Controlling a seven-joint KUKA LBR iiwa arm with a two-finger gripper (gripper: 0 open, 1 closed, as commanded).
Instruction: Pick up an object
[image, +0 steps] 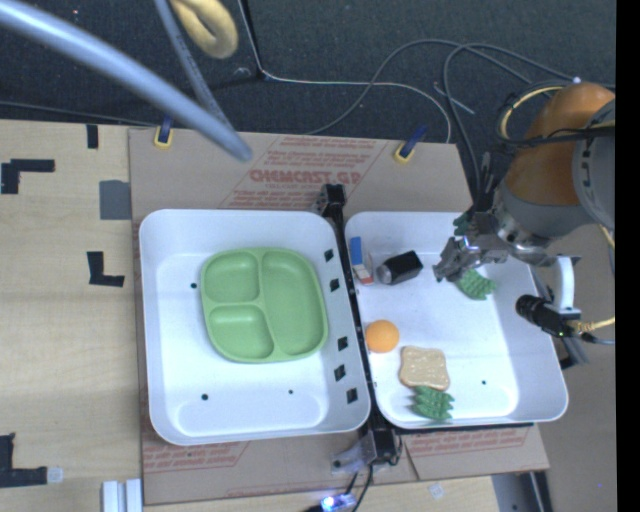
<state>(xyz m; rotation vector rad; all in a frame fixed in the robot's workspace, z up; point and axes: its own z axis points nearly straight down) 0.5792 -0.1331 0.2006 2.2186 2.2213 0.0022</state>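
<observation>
In the right bin (505, 395) lie an orange ball (381, 336), a slice of toast (424, 367), a green leafy toy (433, 404), a black cylinder (401, 267) and a small red and white piece (358, 260) by the divider. A second green leafy toy (476, 285) lies near the bin's far right side. My gripper (458, 262) hangs over that corner, right beside and partly over this green toy. Whether the toy is between the fingers is unclear.
The left bin (175, 400) holds a green divided plate (264, 303). Black clips run along the divider (347, 330) between the bins. Cables trail across the dark floor behind the bench. The arm's orange band (560, 125) rises at the right.
</observation>
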